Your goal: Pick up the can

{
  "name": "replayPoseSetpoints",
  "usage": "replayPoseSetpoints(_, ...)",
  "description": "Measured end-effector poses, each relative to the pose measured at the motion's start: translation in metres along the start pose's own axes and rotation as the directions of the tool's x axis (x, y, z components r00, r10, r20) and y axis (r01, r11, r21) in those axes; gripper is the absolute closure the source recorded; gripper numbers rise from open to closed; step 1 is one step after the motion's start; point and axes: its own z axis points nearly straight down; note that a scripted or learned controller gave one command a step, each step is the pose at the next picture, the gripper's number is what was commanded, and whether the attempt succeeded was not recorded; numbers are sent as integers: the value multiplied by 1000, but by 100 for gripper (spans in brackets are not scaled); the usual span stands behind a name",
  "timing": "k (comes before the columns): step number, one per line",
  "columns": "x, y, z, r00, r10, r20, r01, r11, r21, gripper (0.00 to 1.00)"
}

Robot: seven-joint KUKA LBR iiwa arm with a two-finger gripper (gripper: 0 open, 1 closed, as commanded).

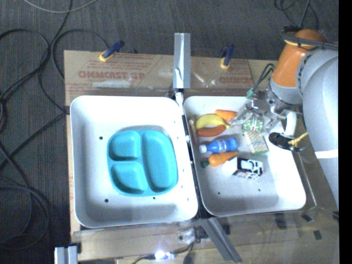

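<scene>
My gripper (pixel 254 114) sits over the upper right part of the right bin (pixel 286 194), below the orange band (pixel 289 65) of my arm. Its mechanism is a cluttered metallic shape from this angle, and I cannot tell how far it is spread or whether anything is gripped.

The can (pixel 254 133) (patterned green and white, lying tilted) rests just below my gripper, close enough that contact cannot be confirmed or excluded.

Other contents of the right bin:
- A yellow banana (pixel 210 121) near the upper left, with an orange carrot (pixel 225 114) beside it.
- A blue bottle (pixel 220 146) lying on its side at centre.
- A second orange carrot (pixel 223 158) just below the bottle.
- A small black and white box (pixel 248 168) to the lower right of these.

The left bin (pixel 88 147) holds a blue compartment tray (pixel 143 161).
</scene>
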Motion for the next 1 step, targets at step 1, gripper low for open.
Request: replayPoseSetpoints(1, -1, 2, 0, 996, -90, -1, 90, 996, -7, 100)
